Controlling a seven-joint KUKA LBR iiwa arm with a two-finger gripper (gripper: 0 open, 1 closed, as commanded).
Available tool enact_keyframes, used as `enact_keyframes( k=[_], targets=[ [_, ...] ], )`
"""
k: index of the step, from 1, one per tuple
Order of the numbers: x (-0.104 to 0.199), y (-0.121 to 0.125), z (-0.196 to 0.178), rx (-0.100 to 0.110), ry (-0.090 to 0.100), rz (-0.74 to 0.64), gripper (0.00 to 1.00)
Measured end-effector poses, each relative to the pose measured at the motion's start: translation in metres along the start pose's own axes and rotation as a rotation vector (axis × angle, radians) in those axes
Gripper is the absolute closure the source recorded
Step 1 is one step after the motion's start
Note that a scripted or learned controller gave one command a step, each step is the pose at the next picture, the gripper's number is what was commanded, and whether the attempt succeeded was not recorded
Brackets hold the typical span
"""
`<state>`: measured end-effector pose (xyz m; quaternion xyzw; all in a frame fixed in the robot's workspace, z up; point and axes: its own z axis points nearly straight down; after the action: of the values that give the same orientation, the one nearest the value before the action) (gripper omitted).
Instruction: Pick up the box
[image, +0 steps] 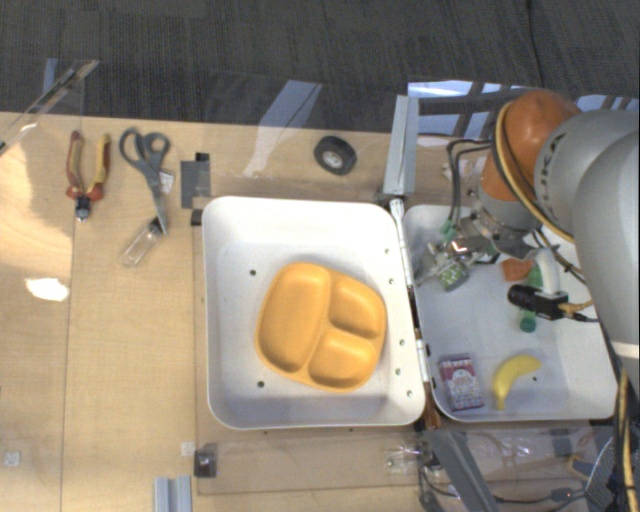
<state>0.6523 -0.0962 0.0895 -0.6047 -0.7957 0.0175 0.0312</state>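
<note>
Box: small flat rectangular box with a red-and-white printed face (460, 382), lying flat in the right-hand shallow white bin (470, 325), near the front wall and close to the left wall.
End effector: (455, 250) low over the far left corner of that same bin, well apart from the box; open or closed not tellable from this view.
Neighbour: yellow plastic banana (513, 377), just beside the box on its right, apparently not touching.
Clutter at the tip: crumpled green-and-clear packet (450, 272), right under the end effector.
Risk of a wrong pick: probably a closure on the packet rather than the box, given the present position.
Risk at the box: flat and low, with little height to grip; likely to slide toward the front wall or get pressed down instead of lifted.
Risk from the banana: easily nudged, or caught along with the box, on an approach from the right.
Risk from the wall: little room for a descent on the box's left side.
Other bin: shallow white left bin (230, 250) holding a yellow three-compartment plastic tray (322, 325); no part in this.
</note>
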Motion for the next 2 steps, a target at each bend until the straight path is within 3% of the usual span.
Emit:
enact_keyframes(
  k=[1,2],
  targets=[
    [-0.0071,-0.0023,-0.0097,-0.004,-0.014,0.0,1.0],
    [-0.0093,0.0008,-0.0009,-0.001,-0.006,-0.021,1.0]
  ],
)
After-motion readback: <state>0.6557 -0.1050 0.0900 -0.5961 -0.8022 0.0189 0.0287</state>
